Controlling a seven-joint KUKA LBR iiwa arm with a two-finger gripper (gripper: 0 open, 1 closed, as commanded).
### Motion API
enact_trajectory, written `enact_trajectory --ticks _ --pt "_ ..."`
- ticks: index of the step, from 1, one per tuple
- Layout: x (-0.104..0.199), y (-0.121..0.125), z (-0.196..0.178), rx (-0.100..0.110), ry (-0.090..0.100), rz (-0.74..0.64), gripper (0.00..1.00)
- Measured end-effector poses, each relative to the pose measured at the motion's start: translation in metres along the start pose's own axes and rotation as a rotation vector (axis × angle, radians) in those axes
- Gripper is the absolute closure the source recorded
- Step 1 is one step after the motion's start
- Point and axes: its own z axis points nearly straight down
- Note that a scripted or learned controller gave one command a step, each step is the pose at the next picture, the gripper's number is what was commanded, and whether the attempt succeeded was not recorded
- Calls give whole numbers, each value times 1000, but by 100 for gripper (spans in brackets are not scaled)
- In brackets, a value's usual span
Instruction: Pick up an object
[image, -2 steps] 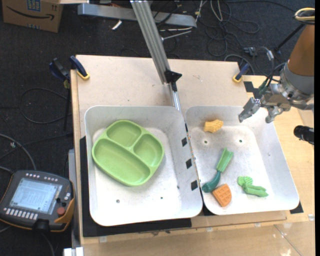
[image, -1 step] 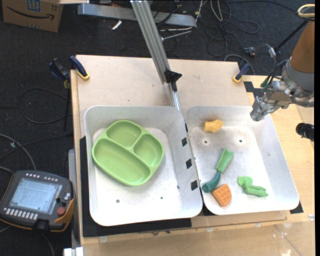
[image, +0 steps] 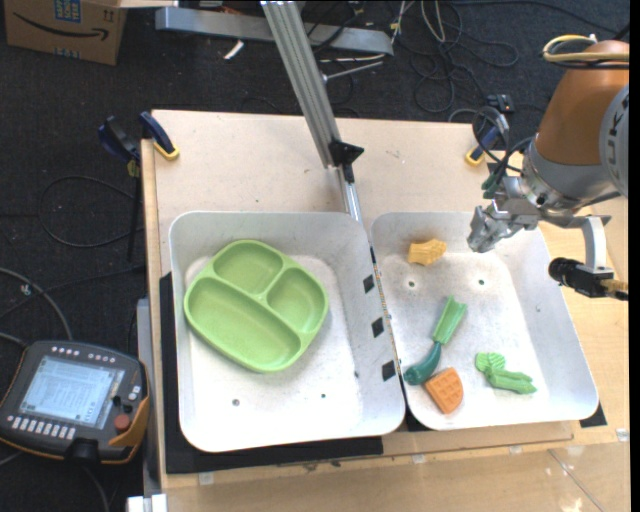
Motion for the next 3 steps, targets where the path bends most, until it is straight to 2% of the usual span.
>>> enact_trajectory --ticks 1,2,3 --pt "27 14 -8 -7 -1 -1 100" --pt "62 20 11 -4 0 -1 100" --pt "94 22 3 -6 -1 -1 100"
